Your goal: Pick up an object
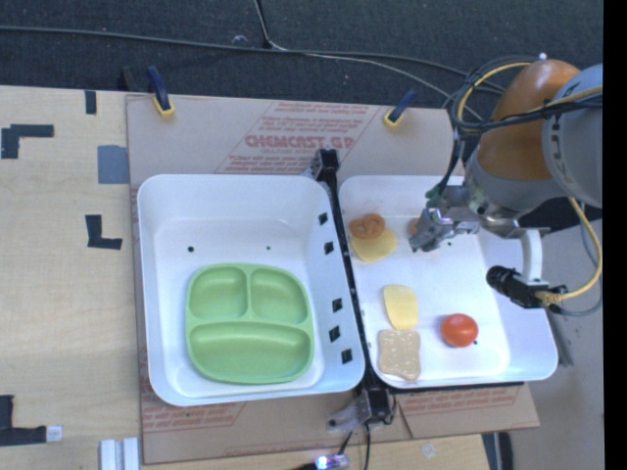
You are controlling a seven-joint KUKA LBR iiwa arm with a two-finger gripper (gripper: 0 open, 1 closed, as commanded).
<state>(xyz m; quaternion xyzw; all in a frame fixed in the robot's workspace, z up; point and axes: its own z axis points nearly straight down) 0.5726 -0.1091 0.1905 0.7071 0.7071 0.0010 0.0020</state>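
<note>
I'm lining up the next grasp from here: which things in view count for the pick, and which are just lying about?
For the pick (right bin):
gripper
pretzel
yellow round
yellow slice
bread slice
tomato

Just lying about:
green tray in the left bin
two clamps on the cardboard

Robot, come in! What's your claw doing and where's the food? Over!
Claw low over right bin, holding nothing seen. Nearest: brown pretzel on yellow slice. Tomato, cheese, cracker untouched. Green tray in left bin.

Green divided tray (250,323), left bin (162,204)
</note>
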